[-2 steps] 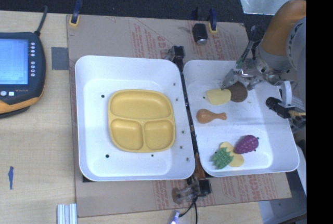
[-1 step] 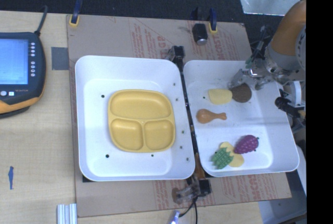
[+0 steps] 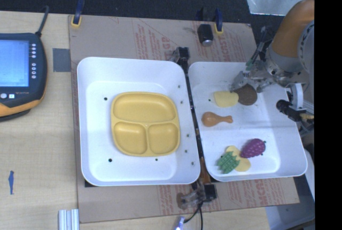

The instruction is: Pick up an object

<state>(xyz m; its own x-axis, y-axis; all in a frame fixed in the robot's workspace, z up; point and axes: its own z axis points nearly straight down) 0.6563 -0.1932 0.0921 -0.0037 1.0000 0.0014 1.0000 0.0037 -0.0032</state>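
My view: gripper [image 3: 247,85], finger state I cannot tell, low in the right bin [image 3: 288,170] over a brown round piece [image 3: 248,96] beside a pale yellow piece [image 3: 225,98]; drumstick [image 3: 216,119] nearer, purple grapes [image 3: 253,147] and green-yellow toy [image 3: 231,160] nearest; yellow divided plate [image 3: 145,123] in left bin [image 3: 91,117].

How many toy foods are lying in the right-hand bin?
6 visible: a pale yellow piece and brown piece at the top, drumstick mid-bin, purple grapes, green piece and yellow piece below. The arm may hide more.
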